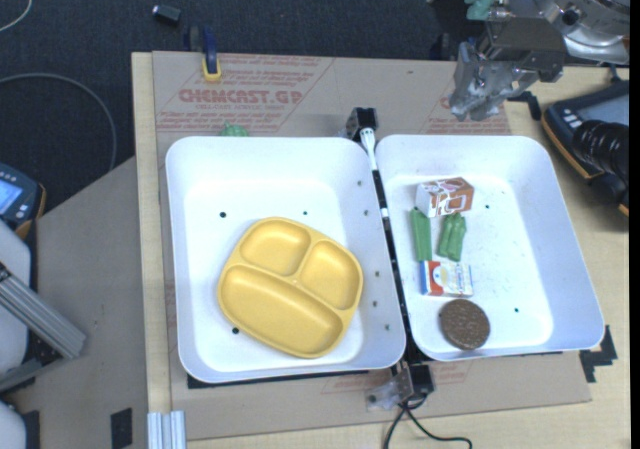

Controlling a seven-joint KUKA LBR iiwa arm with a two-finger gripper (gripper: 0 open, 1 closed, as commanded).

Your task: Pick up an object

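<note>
From above, the gripper (478, 97) hangs beyond the right bin (560, 237), nothing between its fingers, which stand slightly apart. Small objects cluster there: carton (444, 197), green pieces (452, 235), brown disc (465, 324). Approach seems pending; next it must descend over one.

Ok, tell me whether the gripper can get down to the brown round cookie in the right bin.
Probably yes. The gripper hangs above the right bin's far edge, and the cookie lies flat near the front with nothing on top; the small carton sits close behind it.
</note>
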